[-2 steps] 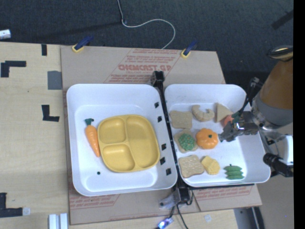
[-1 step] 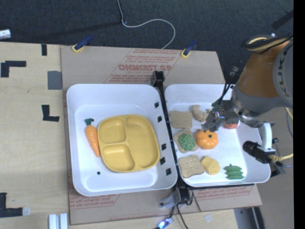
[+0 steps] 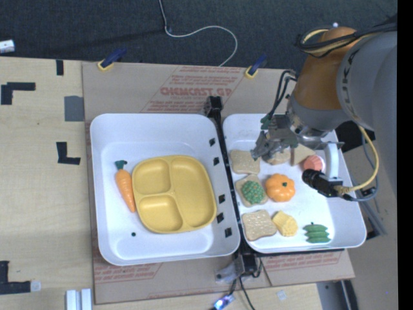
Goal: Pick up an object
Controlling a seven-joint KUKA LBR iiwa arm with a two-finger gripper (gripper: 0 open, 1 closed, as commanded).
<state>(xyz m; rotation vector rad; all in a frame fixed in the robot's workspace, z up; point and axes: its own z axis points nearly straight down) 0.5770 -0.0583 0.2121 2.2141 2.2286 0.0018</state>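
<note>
Nearest the camera, along the right bin's (image 3: 352,237) front edge, lie a tan cracker (image 3: 258,225), a yellow chunk (image 3: 285,224) and green pods (image 3: 317,233). Behind them sit a round orange pumpkin (image 3: 280,188), a green-topped piece (image 3: 251,191), a bread slice (image 3: 244,162) and a reddish item (image 3: 313,163). The end effector (image 3: 272,144) hangs low over this bin's rear, just behind the bread; whether it is spread or closed I cannot tell. The left bin (image 3: 110,134) holds a yellow sectioned plate (image 3: 173,193) and a carrot (image 3: 124,185).

Red print on cardboard sheet (image 3: 193,89) under bins, upside down; too blurred to read; no other text.
</note>
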